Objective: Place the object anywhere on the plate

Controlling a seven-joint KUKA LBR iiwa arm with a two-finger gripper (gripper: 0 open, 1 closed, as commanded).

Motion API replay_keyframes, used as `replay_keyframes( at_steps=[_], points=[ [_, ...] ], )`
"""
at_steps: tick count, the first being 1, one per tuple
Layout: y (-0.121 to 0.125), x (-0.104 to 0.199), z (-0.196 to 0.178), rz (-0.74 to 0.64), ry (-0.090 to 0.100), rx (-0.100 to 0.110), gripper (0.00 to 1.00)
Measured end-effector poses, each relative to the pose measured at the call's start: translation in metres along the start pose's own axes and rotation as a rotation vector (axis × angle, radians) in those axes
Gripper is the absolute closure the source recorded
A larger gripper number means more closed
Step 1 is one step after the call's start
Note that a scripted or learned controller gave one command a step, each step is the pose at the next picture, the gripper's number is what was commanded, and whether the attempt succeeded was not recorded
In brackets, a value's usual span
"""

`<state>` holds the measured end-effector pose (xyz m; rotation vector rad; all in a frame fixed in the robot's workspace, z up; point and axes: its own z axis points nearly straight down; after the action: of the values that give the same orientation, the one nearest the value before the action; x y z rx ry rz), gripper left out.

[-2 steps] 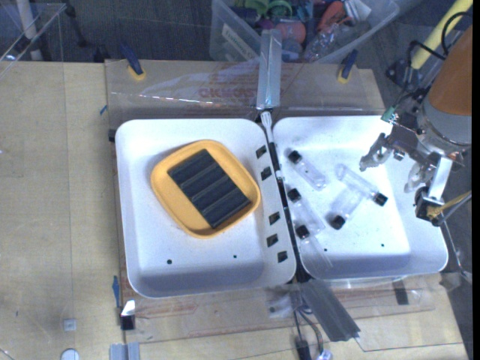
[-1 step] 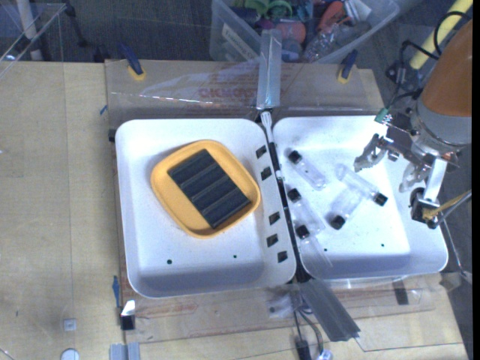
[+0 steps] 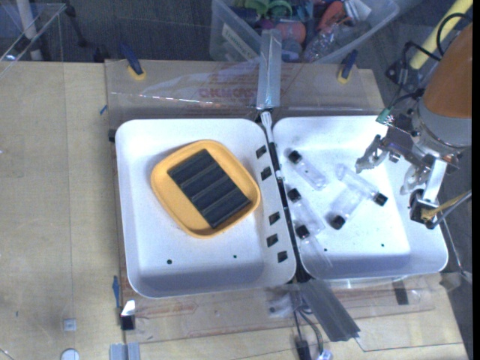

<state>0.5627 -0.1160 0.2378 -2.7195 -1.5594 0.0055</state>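
So here's the setup: two white bins sit side by side on the desk [image 3: 60,201]. The left bin [image 3: 142,268] has a yellow plate [image 3: 166,193] in it, tilted a bit diagonally, with a dark ribbed slab [image 3: 208,188] lying right on top of it. Going by the task, I'd guess that slab is the object, so it looks like it's already where it should be, though part of the job may remain if one of the other items is meant.

The right bin [image 3: 375,253] holds a scatter of small clear bottles with black caps [image 3: 356,190], lying on their sides, probably just dumped in as grab candidates.

The gripper [image 3: 399,172] hangs over the right bin's far right side, near the rim, well apart from the plate. Its jaws look spread wide with nothing between them, so it's carrying nothing. It's closest to the clear bottles, so my guess is it's either lining up a pick there or parked out of the way.

Behind the bins there's a clear tub of colourful toys [image 3: 300,6].
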Motion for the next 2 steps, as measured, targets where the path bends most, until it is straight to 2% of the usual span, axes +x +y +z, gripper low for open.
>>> replay_keyframes(
  at_steps=[2],
  points=[
    [-0.0175, 0.0114, -0.0066, 0.056, 0.000, 0.000, 0.00]
  ],
)
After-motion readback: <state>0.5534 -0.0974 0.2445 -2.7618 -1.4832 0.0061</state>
